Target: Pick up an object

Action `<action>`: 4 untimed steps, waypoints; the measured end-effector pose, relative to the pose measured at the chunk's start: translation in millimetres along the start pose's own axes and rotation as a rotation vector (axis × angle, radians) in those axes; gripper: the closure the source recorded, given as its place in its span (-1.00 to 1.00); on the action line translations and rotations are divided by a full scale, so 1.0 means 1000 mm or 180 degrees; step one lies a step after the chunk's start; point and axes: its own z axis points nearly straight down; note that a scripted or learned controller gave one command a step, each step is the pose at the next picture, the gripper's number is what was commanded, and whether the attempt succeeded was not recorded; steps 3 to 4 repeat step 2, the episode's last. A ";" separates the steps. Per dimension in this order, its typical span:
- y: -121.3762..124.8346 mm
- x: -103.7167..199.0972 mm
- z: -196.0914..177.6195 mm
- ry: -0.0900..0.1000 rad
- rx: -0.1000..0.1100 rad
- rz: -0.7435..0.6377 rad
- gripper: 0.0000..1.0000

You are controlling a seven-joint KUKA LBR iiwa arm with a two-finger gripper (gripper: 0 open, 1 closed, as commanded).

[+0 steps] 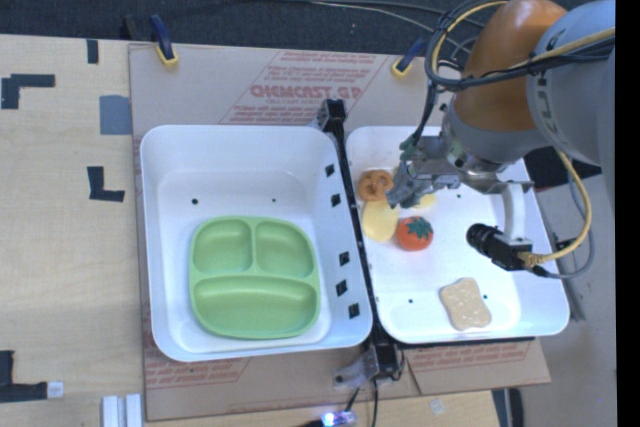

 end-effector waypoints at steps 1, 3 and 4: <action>0.018 0.055 0.013 0.0000 0.0004 -0.0002 1.00; 0.027 0.110 0.020 -0.0003 0.0002 -0.0001 1.00; 0.027 0.110 0.020 -0.0003 0.0002 -0.0001 1.00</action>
